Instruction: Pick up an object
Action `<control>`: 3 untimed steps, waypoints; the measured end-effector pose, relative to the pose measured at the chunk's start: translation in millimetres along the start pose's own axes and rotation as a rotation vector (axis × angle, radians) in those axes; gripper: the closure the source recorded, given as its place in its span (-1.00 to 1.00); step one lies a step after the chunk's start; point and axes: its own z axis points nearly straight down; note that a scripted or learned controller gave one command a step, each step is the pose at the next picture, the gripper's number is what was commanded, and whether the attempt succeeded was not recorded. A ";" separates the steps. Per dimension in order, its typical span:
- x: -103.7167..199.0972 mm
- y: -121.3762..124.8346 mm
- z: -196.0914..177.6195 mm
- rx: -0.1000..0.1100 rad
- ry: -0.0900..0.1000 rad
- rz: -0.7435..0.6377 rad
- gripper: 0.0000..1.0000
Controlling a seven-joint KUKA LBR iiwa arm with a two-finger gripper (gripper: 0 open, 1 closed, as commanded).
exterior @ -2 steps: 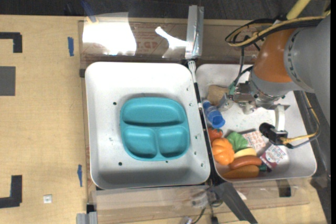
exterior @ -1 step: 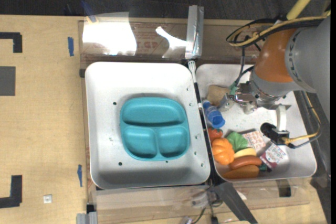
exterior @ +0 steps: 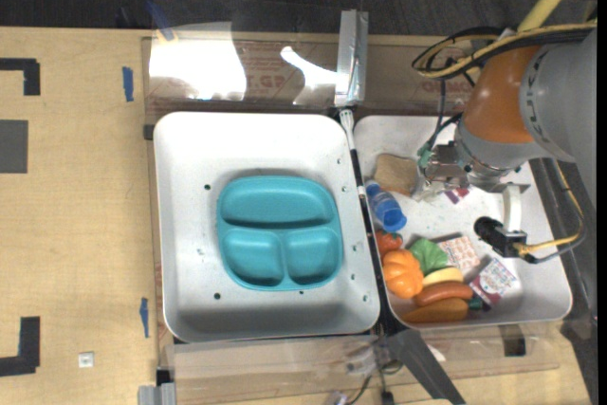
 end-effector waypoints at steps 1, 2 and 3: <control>0.0 -0.4 0.9 0.002 0.000 0.000 -1.00; 4.9 -0.8 12.5 0.008 0.000 0.071 -1.00; -0.4 -10.8 12.2 0.006 0.001 0.025 -1.00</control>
